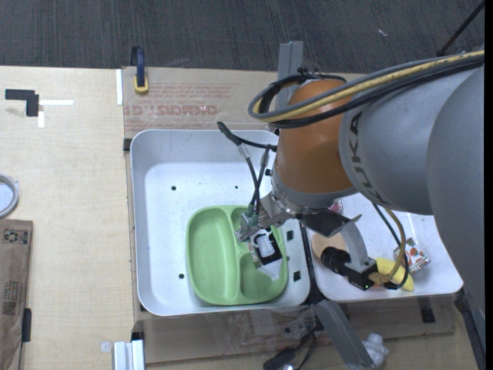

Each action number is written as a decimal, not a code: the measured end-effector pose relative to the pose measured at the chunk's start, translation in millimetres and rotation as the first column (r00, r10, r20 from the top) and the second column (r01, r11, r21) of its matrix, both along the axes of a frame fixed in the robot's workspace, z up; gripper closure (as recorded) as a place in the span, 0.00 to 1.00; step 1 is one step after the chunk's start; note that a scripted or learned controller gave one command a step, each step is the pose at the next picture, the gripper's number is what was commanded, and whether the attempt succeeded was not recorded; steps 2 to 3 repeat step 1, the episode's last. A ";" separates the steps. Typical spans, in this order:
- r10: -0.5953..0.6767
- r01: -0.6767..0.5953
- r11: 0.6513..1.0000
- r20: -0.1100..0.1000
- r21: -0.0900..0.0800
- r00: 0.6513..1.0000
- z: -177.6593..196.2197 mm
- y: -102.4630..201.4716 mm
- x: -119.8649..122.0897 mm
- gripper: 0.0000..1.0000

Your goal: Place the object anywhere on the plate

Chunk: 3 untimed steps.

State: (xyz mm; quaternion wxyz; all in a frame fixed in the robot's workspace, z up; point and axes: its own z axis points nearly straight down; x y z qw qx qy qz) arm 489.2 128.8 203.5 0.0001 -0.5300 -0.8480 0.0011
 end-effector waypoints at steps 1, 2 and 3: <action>-0.001 0.001 1.000 0.000 0.000 1.000 0.0 -0.2 0.1 0.00; -0.001 0.001 1.000 0.000 0.000 1.000 0.0 -0.2 0.1 0.00; -0.001 0.001 1.000 0.000 0.000 1.000 0.0 -0.2 0.1 0.00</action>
